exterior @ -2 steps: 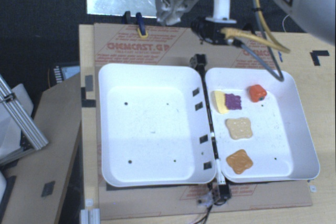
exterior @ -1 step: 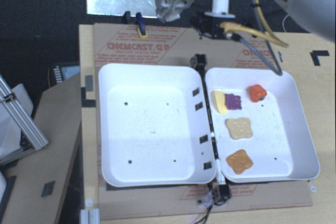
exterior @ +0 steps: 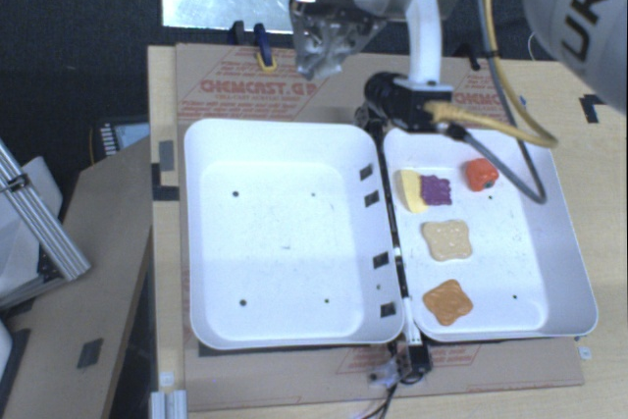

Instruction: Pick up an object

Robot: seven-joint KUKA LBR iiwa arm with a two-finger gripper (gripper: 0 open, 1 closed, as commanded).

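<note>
Camera view: pincer point(exterior: 316, 64) hangs high over the surface's far edge, beyond both bins; whether it is spread, I cannot tell. Nothing visibly held. Right bin point(exterior: 549, 240) holds the candidates, likely staged for picking: orange piece point(exterior: 480, 175), purple block point(exterior: 436, 189), two toast-like pieces.

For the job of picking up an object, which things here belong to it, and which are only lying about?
Belong to the job:
- end effector, above the bench behind the bins
- purple piece
- yellow piece
- orange-red piece
- beige toast slice
- brown toast slice
- right bin holding them

Lying about:
- left bin
- yellow cable
- blue clamp
</note>
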